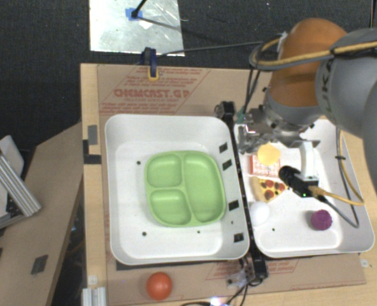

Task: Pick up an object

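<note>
Two white bins sit side by side, seen from above. The left bin (121, 139) holds a green divided plate (184, 188), probably too broad to pinch easily. The gripper (260, 139) hangs low over the right bin (357, 238), near its far left corner, close above a yellow piece (269, 153) touching a red-and-white box (263, 168), likely its target. Whether the gripper is spread or closed on anything cannot be told. A pizza slice (269, 189), white ball (260, 214) and purple lump (321, 219) lie nearer the camera. An orange ball (158, 285) sits outside the bins.
</note>
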`<action>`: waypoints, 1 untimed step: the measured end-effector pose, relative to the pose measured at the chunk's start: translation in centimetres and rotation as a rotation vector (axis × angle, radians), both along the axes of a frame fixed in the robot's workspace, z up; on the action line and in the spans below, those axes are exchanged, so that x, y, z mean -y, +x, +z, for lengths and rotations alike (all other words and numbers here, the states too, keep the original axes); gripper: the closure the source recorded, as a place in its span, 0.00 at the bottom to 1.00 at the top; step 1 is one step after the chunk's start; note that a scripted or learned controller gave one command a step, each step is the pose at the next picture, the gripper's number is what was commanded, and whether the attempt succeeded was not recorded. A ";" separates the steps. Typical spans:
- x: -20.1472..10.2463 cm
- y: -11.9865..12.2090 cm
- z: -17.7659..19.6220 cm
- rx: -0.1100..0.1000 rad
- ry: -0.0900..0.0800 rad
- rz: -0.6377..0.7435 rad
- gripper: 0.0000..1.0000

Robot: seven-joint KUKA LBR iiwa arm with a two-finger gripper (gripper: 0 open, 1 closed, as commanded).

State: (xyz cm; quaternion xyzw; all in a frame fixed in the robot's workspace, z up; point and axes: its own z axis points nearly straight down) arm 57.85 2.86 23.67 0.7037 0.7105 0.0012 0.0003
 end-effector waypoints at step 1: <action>-4.5 2.1 -1.6 0.000 0.000 -0.001 1.00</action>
